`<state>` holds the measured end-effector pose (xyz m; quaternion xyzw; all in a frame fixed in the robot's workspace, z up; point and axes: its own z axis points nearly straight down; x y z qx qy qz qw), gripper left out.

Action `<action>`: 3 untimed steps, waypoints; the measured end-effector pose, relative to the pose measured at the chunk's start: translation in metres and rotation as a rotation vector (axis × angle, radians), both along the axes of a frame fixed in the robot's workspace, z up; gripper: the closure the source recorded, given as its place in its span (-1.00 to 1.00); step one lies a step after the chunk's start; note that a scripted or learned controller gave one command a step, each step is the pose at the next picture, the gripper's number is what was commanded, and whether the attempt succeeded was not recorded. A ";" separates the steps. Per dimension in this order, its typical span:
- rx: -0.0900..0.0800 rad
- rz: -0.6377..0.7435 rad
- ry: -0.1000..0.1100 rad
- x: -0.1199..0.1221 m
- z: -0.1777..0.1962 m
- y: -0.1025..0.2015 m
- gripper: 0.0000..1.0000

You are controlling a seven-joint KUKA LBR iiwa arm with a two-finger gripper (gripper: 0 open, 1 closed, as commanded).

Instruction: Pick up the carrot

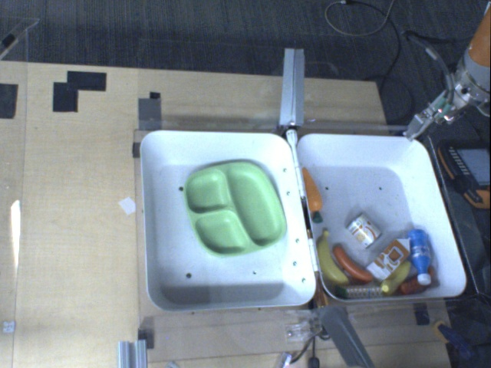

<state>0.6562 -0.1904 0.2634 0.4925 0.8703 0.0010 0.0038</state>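
The carrot (311,191) is a slim orange piece with a green tip, lying lengthwise against the left wall of the right bin (391,156). My gripper (424,119) hangs above the far right corner of that bin, well away from the carrot, up and to its right. Nothing shows between its tips.
A green divided plate (234,205) lies in the left bin (165,228). At the near end of the right bin are a banana (329,256), a red sausage (352,265), a small can (362,230), a box (391,257) and a blue bottle (420,251). Cables trail behind the bench.
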 end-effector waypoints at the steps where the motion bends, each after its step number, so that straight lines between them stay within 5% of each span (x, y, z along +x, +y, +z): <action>1: -0.004 0.469 -0.003 -0.011 -0.024 -0.014 1.00; 3: -0.011 1.292 -0.001 -0.055 -0.006 -0.014 1.00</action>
